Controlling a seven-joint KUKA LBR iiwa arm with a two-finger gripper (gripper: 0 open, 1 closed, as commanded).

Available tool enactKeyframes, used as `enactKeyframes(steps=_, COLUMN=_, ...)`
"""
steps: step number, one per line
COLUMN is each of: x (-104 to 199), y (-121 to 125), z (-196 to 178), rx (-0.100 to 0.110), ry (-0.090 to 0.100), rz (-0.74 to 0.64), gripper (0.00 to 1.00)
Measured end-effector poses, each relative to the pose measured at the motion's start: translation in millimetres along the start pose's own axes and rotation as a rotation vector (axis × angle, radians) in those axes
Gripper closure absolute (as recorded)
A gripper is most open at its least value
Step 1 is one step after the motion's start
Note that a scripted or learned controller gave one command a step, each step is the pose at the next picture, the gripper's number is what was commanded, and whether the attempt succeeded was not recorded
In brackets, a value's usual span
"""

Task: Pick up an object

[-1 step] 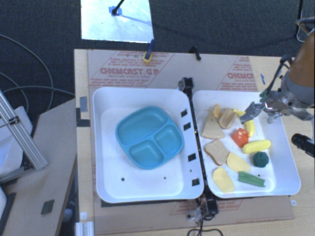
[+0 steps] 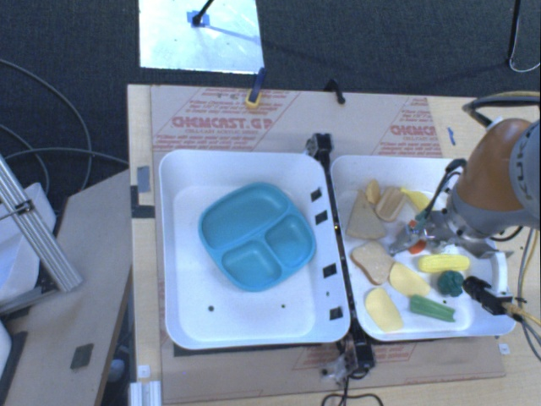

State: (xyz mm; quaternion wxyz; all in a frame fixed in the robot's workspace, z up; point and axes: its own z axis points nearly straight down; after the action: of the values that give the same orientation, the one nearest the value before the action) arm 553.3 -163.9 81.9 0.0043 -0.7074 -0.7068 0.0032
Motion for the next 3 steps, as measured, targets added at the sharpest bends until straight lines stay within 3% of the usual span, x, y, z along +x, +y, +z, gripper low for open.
enactKeyframes(steps=1, x=0.4, y=4.7, z=-19.9, rx=-0.015, ry=-0.003, rz=-0.001, gripper=1.0)
enactKeyframes(steps=2, x=44.9, y=-37.4, z=-116.1, rx=-0.018, ry=-0.001, rz=-0.007, gripper=1.0)
enactKeyframes(steps=3, x=104.8, y=-46.4, z=-126.2, rx=-0.013, ry=0.0, rz=-0.01, gripper=1.0)
